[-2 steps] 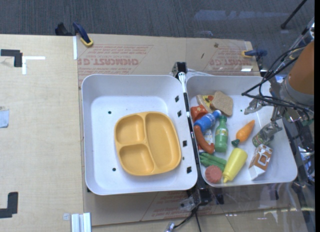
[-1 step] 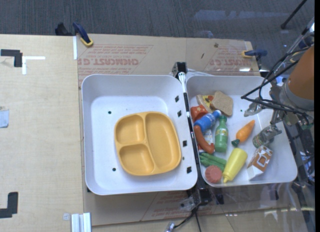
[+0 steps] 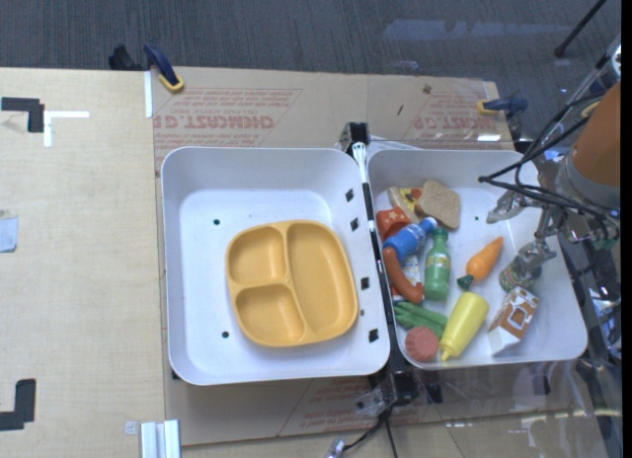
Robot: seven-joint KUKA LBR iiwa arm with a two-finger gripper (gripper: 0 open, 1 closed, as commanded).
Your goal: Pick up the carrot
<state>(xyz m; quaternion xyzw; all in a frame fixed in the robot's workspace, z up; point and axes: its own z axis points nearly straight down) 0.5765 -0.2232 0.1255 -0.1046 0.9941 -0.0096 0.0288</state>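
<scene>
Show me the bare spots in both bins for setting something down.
Left bin: a bare white strip all around the yellow plate, widest along its top. Right bin: bare floor along the top right, above the carrot. Its left half is crowded with bottles and toy food.

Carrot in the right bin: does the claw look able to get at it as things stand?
Probably yes. The carrot lies on bare bin floor with nothing on top of it, apart from the green bottle and just above the yellow bottle. The claw hangs close beside it.
</scene>
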